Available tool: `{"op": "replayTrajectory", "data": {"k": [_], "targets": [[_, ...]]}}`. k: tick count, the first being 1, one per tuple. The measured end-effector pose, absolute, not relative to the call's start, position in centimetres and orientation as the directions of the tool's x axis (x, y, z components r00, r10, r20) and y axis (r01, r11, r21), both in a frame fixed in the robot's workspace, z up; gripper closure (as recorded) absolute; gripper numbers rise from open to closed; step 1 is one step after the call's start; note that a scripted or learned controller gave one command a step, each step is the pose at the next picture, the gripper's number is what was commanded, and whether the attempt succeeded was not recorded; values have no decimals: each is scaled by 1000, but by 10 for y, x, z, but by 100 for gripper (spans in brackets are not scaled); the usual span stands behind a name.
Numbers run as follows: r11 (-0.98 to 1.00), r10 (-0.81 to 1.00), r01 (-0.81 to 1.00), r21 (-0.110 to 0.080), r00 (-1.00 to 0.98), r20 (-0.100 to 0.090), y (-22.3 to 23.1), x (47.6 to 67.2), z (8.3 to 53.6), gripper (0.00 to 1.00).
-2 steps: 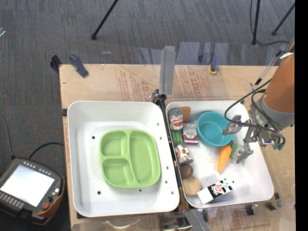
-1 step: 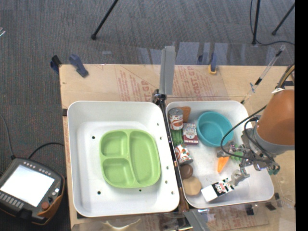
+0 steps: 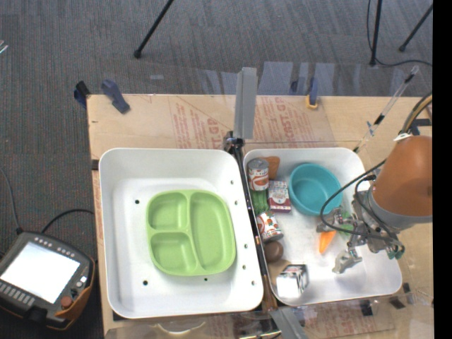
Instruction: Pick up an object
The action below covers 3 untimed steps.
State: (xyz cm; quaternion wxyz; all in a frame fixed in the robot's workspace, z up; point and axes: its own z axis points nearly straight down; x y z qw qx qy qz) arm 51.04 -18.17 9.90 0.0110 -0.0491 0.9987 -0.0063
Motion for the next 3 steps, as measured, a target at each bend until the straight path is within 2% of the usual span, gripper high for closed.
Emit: {"op": "replayTrajectory", "data": {"k": [1, 2, 3], "targets": [[998, -64, -64, 2, -998, -1, -166, 513, 87, 0], [998, -71, -71, 2, -998, -2, -164, 514, 97, 100], [1000, 5, 5, 5, -1000, 21, -177, 586, 108, 100]]}}
